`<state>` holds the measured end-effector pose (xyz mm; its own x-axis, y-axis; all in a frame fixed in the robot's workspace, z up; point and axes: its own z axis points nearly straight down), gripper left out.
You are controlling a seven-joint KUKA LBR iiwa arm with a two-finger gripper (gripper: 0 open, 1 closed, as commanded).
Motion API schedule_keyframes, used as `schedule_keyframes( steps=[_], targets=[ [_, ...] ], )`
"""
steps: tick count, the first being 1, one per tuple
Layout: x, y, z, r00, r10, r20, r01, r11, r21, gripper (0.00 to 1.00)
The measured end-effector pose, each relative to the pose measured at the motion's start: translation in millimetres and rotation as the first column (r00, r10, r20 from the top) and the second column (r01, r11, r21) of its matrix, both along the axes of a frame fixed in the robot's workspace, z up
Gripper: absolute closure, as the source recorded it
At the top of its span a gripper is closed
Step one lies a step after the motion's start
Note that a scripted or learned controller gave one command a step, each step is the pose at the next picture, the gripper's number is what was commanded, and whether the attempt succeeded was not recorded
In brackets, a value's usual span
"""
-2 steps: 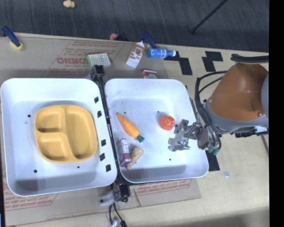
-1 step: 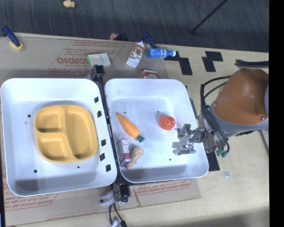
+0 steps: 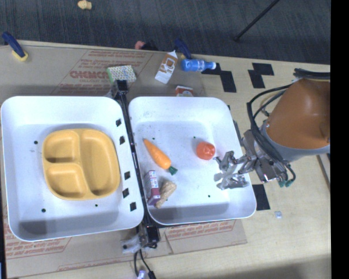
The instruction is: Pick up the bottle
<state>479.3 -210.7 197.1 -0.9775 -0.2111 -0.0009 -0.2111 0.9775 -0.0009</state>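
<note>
A small bottle (image 3: 153, 185) with a pink and dark red label lies along the left wall of the right bin (image 3: 180, 110), near its front. My gripper (image 3: 227, 171) hovers over the right side of that bin, well to the right of the bottle. Its two fingers stand apart, open, with nothing between them. The grey arm with its orange band (image 3: 302, 118) reaches in from the right.
In the right bin lie an orange carrot (image 3: 157, 154), a red tomato (image 3: 206, 150) just left of the gripper, and a beige ginger-like piece (image 3: 167, 190) touching the bottle. A yellow divided plate (image 3: 80, 163) sits in the left bin. A blue bottle (image 3: 194, 65) and small cartons lie behind the bins.
</note>
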Motion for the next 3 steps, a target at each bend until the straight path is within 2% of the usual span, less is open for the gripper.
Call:
schedule_keyframes(
  steps=[2, 3],
  targets=[
    [8.7, 0.0, -6.5, 0.994, 0.107, 0.002, -0.107, 0.994, -0.001, 1.0],
    [6.3, -0.3, -12.5, 0.998, -0.069, -0.003, 0.069, 0.998, 0.001, 1.0]
  ],
)
